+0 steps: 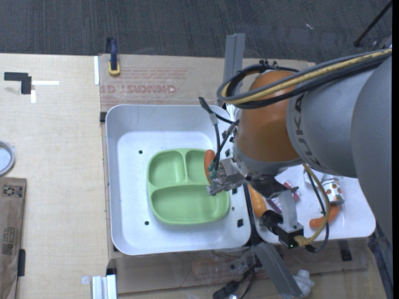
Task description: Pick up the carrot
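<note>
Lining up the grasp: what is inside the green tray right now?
The green tray has three compartments, all bare where visible. An orange piece, likely the carrot, sits at its right edge beside the gripper. The arm covers that edge.

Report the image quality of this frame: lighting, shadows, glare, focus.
Camera view: even, diffuse light; the green tray is sharp with faint shadow; mild glare on the left bin's white rim; the carrot is partly hidden by the gripper; the near arm looks soft.
</note>
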